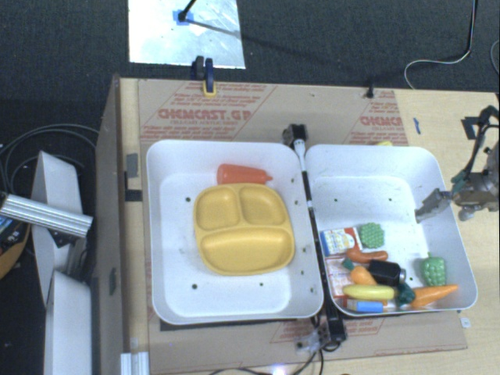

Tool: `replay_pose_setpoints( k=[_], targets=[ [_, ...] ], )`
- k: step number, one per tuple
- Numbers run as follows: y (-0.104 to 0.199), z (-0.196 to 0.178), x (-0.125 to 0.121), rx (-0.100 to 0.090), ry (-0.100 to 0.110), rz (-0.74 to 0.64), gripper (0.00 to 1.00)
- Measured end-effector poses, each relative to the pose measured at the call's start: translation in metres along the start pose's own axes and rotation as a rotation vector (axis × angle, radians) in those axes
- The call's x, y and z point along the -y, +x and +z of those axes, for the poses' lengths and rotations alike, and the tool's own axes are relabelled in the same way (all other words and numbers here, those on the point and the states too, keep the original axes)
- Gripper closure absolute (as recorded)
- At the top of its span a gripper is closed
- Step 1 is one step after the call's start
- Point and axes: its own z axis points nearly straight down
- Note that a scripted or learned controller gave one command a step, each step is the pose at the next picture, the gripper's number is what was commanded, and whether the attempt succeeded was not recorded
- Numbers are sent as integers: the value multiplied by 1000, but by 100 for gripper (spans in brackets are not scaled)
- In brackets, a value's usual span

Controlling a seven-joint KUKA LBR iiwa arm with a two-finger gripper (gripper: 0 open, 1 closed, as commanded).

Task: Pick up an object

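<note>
My gripper (444, 198) hangs at the right rim of the right bin (367, 170), above and to the right of the pile of toys. That pile fills the bin's front right corner: a green knobbly ball (372, 234), a printed card box (337, 242), an orange sausage (366, 255), a black piece (387, 272), a yellow banana (369, 292), a green broccoli (434, 271) and an orange carrot (435, 293). I see nothing held in the gripper.
The left bin (176, 209) holds a yellow divided plate (243, 230) with an orange-red carrot-like toy (244, 174) behind it. A black clip (296, 135) sits where the two bins meet. Cardboard (203, 112) lies beneath the bins.
</note>
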Motion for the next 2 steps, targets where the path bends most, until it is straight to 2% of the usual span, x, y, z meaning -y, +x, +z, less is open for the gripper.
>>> replay_pose_setpoints(
  k=[1,2],
  targets=[
    [23,118,11,-1,3,2,0],
    [85,92,-47,-1,-1,-2,0]
  ],
)
